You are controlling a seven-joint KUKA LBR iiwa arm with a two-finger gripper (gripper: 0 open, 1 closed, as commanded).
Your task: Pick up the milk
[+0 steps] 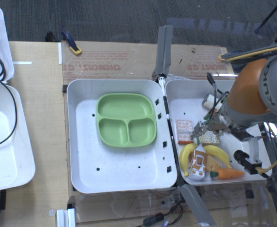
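- A small milk carton [198,165] is seen lying in the right bin [176,94], near that bin's front wall.
- The carton's long axis runs roughly from the back of the bin to its front, tilted slightly; its white end points toward the front wall and its brown printed part toward the back.
- A banana [185,157] is curved along the carton's left side, touching or just beside it.
- A second banana [217,154] lies on the carton's other side, just beside it.
- A carrot [228,174] is placed past that second banana from the carton, close to the front wall, with its tip pointing toward the carton.
- A small red and white packet [184,126] lies behind the carton, toward the middle of the bin.
- The tool [203,128] is held low over the bin, behind the carton and just beside the packet; the carton is not between its fingers.
- Whether the tool is released or clenched cannot be told, since wires and the wrist clutter that spot.
- A patterned flat item [209,137] is seen directly beneath the tool, between it and the carton.
- The grey arm [252,91] with its orange band reaches in over the bin's far side from the carton.
- A green divided plate [127,119] rests in the left bin [81,141], well apart from the carton.
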